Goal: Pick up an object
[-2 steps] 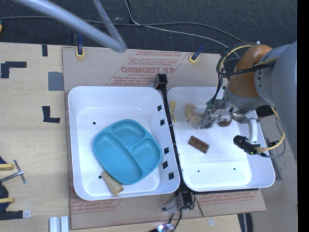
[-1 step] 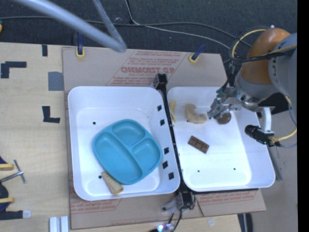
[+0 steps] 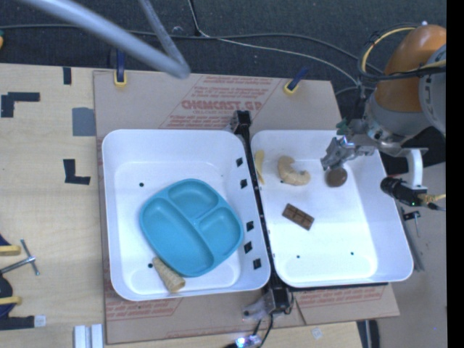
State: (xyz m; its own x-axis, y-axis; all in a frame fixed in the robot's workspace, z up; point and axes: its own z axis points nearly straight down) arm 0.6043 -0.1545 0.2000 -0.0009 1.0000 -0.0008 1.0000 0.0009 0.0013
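My gripper (image 3: 338,155) hangs over the far right part of the right bin (image 3: 362,267). A small round brown object (image 3: 336,177) lies on the bin floor just in front of the gripper, very close to its tip. Whether they touch I cannot tell. A tan curved piece (image 3: 292,171) rests to the left of the round object. A dark brown chocolate bar (image 3: 297,216) sits nearer the middle of the bin. Along the bin's left wall lies a thin yellow strip (image 3: 259,167).
The left bin (image 3: 119,194) holds a blue divided plate (image 3: 191,225) and a tan cone-like piece (image 3: 167,274) at its front. A black divider (image 3: 250,194) separates the bins. Cables (image 3: 304,46) run behind them, and a grey pole (image 3: 94,20) crosses the upper left.
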